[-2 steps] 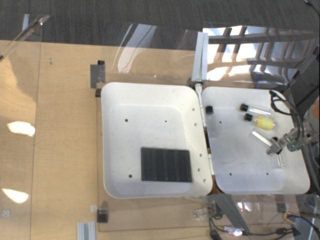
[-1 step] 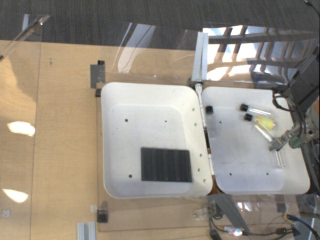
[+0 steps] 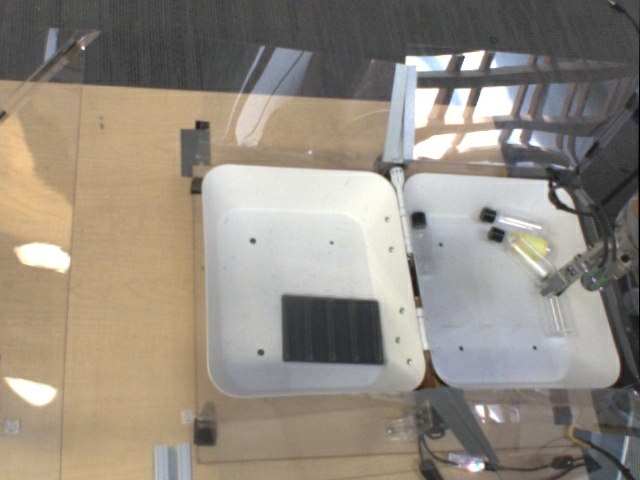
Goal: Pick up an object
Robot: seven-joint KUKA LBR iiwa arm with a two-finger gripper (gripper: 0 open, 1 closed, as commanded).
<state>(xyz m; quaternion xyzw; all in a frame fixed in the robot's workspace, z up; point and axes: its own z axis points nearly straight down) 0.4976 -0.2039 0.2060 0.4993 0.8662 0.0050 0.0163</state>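
Whether our jaws are spread or closed we cannot tell, with the gripper low at the right bin's right side beside clear tubes; next we must center over one tube.

Robot lab or test room. Light wood bench holds 2 white bins side by side: left bin, right bin. Clear plastic wall stands at far side. Metal post rises between bins at far edge. Small black clamps sit at corners of left bin. Loose wires lie at near edge. Dark grey carpet on far floor. Robot arm reaches in from right.
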